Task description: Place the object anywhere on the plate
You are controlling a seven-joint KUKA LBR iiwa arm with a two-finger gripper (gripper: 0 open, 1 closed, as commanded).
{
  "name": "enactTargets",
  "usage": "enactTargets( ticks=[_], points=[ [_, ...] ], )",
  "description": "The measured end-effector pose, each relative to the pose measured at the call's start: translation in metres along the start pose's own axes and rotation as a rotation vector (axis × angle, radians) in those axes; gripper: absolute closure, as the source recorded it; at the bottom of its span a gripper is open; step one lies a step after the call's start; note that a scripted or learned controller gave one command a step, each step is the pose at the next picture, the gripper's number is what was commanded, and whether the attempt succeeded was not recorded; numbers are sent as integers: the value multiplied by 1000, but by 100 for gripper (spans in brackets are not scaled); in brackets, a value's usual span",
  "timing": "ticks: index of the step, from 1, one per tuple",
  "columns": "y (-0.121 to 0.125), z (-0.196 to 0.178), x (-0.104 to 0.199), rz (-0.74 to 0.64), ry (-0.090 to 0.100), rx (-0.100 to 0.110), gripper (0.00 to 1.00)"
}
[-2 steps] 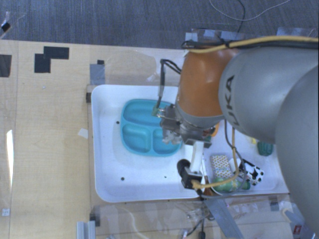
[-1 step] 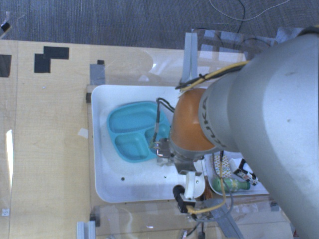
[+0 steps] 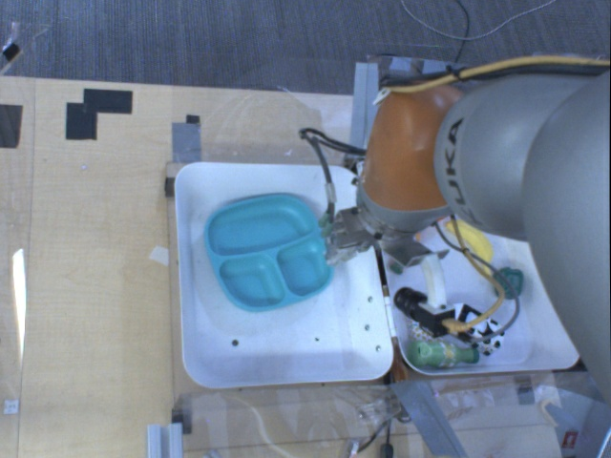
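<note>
- The plate [image 3: 258, 219] lies flat in the left bin [image 3: 277, 351], up toward that bin's far half, with bare white floor on its near side; lying open side up, it can take a drop anywhere
- The gripper [image 3: 336, 239] hangs at the plate's right rim, beside the smaller right-hand compartment; I judge it is there because a release at that spot would land on blue plastic rather than on the bin floor
- Whether the gripper is spread or pressed together I cannot tell; the wrist covers it from above; nor can I tell if the object is in it, so its whereabouts stay unsettled; the plate's compartments look bare, so I take the placing as not yet done
- The arm [image 3: 535, 151] reaches over the right bin [image 3: 544, 337] and hides much of it; the loose things are gathered along that bin's near side
- Count: two bins; one plate with three compartments, one large and two small; one arm; one gripper
- Loose things in the right bin, at least three: one yellow thing [image 3: 474, 241] by the wrist; one green thing [image 3: 441, 354] against the near wall; one black-and-white checked thing [image 3: 485, 329] just beside the green one
</note>
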State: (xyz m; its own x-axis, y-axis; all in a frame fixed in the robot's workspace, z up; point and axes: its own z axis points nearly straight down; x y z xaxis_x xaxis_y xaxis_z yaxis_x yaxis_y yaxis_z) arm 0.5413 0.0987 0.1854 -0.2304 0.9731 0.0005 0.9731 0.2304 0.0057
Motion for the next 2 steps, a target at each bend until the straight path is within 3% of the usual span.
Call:
enactTargets(
  ticks=[1, 2],
  points=[
    [-56, 1, -3, 203, 0, 3, 100],
    [-44, 73, 52, 87, 0, 5, 100]
  ],
)
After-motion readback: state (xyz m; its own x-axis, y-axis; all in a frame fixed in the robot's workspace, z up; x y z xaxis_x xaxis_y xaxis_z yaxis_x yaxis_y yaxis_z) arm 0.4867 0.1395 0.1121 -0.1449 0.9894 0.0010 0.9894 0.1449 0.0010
